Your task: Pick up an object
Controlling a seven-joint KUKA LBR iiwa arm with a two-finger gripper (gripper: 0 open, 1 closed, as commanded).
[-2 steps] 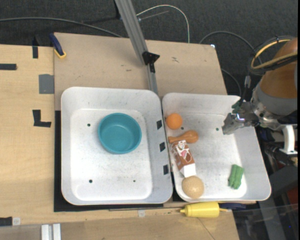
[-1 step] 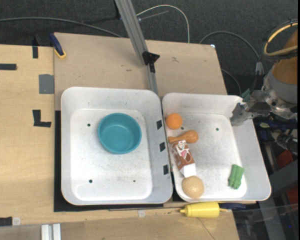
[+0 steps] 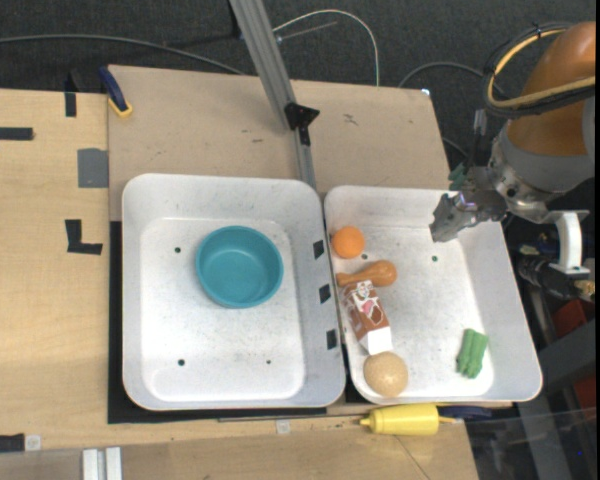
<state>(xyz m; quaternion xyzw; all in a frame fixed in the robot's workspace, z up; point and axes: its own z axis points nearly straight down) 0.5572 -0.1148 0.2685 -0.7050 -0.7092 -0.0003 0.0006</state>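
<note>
The right bin [image 3: 500, 268] holds an orange ball [image 3: 348, 242], a brown gourd-shaped toy [image 3: 372, 273], a red and white packet [image 3: 368, 318], a tan ball [image 3: 386, 373] and a green block [image 3: 472, 353]. A teal bowl [image 3: 240, 266] sits in the left bin [image 3: 150, 298]. My gripper [image 3: 448, 223] hangs over the upper right part of the right bin, well apart from every object. Nothing shows between its fingers, and their spread is too dark to read.
A yellow bottle [image 3: 405, 420] lies on the bench just below the right bin's front edge. A grey metal pole [image 3: 270, 58] slants down to the gap between the bins. Cables run along the back.
</note>
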